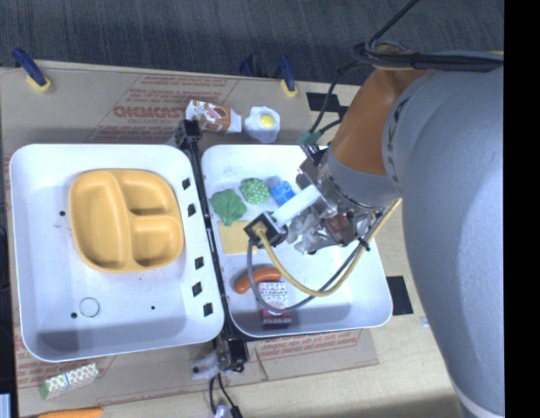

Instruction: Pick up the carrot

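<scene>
Currently, gripper [315,236] above right bin [367,294]; carrot [255,279] not grasped.
Carrot lies near side, just left; finger state: cannot tell.

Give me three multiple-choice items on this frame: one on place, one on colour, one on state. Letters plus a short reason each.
1. Where does the carrot lie?
A. In the right bin, near its front left corner
B. On the yellow tray
C. On the cardboard behind the bins

2. What colour is the divided tray in the left bin?
A. Blue
B. Yellow
C. Red

3. How does the carrot stand to the gripper?
A. Lifted well above the bin
B. Lying on the bin floor, apart from the gripper
C. Resting in the tray

Answers:
1 A: the orange carrot sits on the floor of the right bin, next to the divider.
2 B: the tray shows a plain yellow.
3 B: the carrot lies flat on the white floor, with the gripper above and to its right.
</scene>
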